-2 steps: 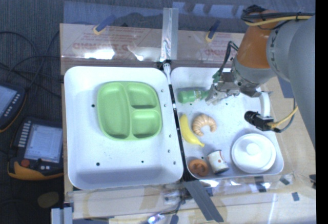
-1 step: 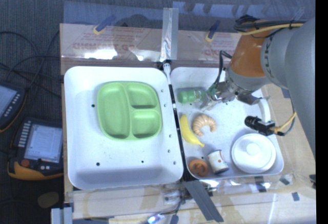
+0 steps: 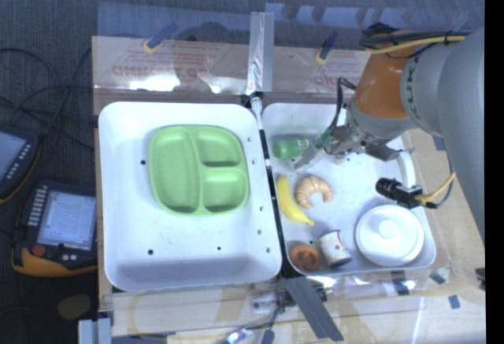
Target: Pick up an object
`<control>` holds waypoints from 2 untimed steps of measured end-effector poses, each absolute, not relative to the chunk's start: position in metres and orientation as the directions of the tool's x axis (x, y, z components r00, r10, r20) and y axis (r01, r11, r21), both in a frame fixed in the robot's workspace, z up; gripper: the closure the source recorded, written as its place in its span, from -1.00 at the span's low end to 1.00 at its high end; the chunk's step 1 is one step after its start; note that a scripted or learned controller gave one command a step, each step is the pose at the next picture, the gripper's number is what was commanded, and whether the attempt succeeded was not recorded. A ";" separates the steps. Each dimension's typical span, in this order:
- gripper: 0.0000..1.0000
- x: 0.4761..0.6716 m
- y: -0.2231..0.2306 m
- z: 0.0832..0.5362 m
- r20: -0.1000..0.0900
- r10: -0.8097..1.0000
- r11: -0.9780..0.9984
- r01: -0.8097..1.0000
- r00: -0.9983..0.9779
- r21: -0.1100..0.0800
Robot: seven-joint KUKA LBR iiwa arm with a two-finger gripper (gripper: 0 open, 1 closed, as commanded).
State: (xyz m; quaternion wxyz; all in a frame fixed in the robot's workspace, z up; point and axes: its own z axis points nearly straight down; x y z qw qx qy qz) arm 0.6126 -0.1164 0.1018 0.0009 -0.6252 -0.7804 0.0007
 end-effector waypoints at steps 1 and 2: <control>-1.00 0.560 -0.102 0.091 -0.009 0.962 0.273 0.962 -0.273 0.014; 1.00 0.560 -0.102 0.099 -0.007 0.962 0.272 0.962 -0.272 0.014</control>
